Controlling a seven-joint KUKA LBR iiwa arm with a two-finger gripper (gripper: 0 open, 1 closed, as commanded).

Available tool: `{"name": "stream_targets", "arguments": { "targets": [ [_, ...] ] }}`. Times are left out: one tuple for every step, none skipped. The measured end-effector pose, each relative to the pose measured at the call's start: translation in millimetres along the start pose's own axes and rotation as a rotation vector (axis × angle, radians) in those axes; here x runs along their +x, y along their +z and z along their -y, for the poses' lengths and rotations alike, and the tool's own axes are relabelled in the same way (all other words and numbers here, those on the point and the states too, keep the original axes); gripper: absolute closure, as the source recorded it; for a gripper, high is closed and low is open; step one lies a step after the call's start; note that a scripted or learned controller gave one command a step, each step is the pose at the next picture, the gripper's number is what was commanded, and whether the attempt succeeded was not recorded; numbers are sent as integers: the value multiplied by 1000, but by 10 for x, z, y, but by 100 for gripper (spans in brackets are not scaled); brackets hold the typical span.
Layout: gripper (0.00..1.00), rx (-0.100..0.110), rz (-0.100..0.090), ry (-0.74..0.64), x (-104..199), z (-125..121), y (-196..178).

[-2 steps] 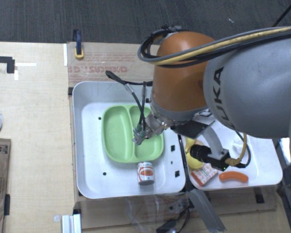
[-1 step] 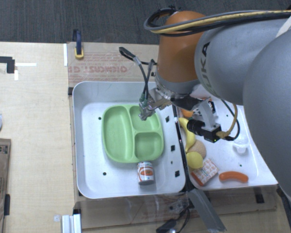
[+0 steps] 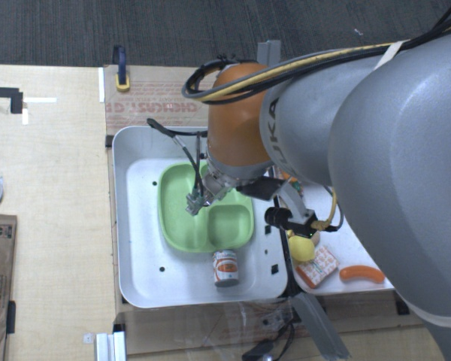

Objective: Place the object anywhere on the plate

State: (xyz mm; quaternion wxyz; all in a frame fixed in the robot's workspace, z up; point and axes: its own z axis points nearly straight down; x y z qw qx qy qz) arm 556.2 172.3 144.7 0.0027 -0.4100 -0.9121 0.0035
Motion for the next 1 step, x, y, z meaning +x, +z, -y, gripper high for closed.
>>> {"name": "stream_targets", "arguments": {
  "targets": [
    [100,-2,1,-243,830,308,-132]
  ]
}}
